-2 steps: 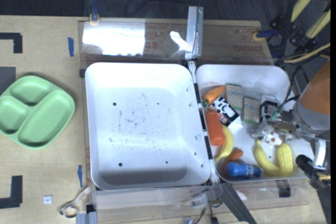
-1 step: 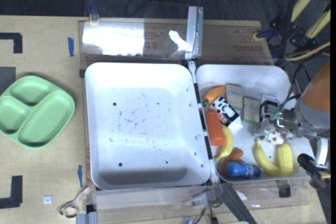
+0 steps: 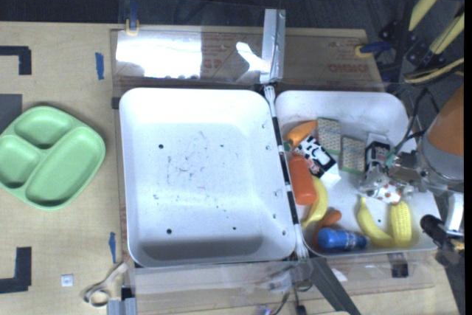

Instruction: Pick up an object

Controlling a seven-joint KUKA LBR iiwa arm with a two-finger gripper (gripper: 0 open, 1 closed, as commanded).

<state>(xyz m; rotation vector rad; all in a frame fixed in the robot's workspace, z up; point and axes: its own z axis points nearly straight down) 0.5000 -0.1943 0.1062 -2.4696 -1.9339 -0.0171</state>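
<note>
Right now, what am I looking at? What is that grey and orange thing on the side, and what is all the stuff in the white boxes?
A camera above a workbench looks down at a slant. The grey and orange thing is a robot arm reaching in from the right. Its gripper hangs over the right white bin, which is full of toys: a banana, a corn cob, a blue bottle and an orange bottle. I can't tell whether it holds anything. The left bin sits beside it. A green divided plate lies on the bench.
</note>
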